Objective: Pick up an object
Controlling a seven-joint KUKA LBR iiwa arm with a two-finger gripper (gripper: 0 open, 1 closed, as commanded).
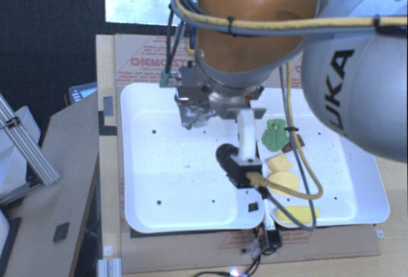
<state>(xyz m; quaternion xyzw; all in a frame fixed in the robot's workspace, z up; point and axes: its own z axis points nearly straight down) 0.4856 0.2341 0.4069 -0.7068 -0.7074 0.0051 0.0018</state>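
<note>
My gripper (191, 118) hangs low over the back of the left white bin (159, 167), beneath the orange wrist band. Nothing shows in it. A green leafy object (275, 134) lies to its right, at the left side of the right bin (366, 199). Just in front of the green one sit two pale yellow pieces (278, 163) (285, 181), close together. A flat bright yellow object (297, 213) lies at that bin's front rim. The arm hides much of the right bin's back.
Both bins rest on a cardboard sheet (143, 59). A wooden side surface (57, 167) and a metal rail (25, 148) stand to the left. The left bin's floor shows a few small dark specks.
</note>
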